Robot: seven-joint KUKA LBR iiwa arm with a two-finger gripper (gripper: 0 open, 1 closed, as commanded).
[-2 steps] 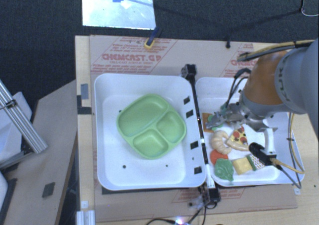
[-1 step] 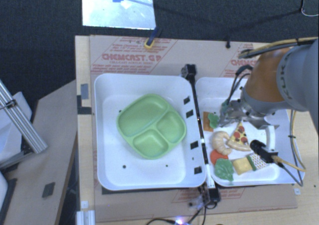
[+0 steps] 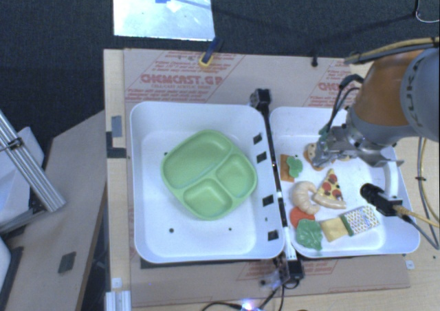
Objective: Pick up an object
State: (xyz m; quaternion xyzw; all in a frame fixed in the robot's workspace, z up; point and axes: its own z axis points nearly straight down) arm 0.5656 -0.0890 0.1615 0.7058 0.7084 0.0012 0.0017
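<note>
My gripper (image 3: 322, 155) is down in the right bin (image 3: 302, 118), near its upper middle. A small brown toy piece (image 3: 311, 154) lies right at its left side, partly hidden by it. Just below lies a pizza slice (image 3: 331, 190) with red dots. To the left of the slice is a pale orange shrimp-like piece (image 3: 303, 195). An orange-and-green piece (image 3: 289, 166) rests by the divider. Nearer the front edge are a red round piece (image 3: 298, 216), a green leafy piece (image 3: 309, 234), a yellow block (image 3: 335, 228) and a grey checkered piece (image 3: 361, 219).
The left bin (image 3: 148, 234) holds a light green divided plate (image 3: 208, 174). A black-clipped divider (image 3: 268, 165) runs between the two bins. The arm's orange band (image 3: 388, 93) hangs over the right bin's far right corner.
</note>
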